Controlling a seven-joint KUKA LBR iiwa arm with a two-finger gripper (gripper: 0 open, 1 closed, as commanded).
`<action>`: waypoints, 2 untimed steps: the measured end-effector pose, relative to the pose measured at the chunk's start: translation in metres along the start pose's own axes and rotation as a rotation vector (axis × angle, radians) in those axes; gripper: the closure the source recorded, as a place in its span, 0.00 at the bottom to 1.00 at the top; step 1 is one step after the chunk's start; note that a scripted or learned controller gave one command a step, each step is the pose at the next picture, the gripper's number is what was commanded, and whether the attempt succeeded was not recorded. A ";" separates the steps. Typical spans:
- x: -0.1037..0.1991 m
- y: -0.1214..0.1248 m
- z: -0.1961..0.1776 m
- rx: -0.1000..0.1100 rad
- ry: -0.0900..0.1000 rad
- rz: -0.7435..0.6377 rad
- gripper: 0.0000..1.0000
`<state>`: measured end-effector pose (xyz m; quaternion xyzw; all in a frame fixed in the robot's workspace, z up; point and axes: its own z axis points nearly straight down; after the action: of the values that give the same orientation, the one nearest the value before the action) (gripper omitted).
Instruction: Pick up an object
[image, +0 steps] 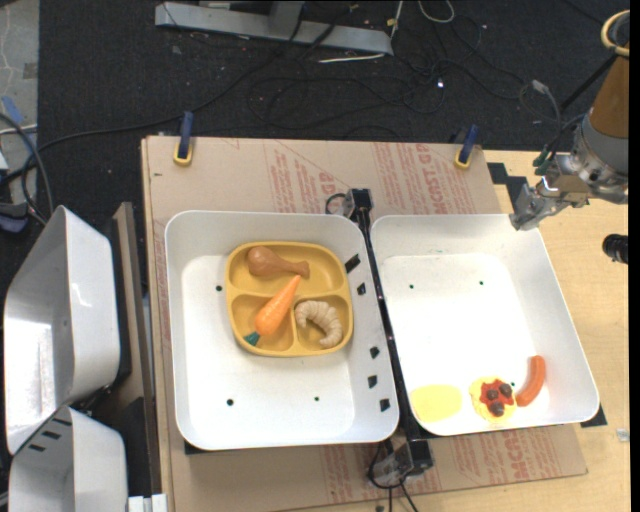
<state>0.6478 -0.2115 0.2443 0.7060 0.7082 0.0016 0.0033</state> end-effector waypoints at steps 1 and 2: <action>0.048 -0.027 -0.006 0.008 0.004 -0.003 1.00; 0.099 -0.045 -0.013 0.008 0.005 -0.005 1.00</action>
<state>0.6027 -0.1128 0.2571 0.7044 0.7098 0.0005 -0.0011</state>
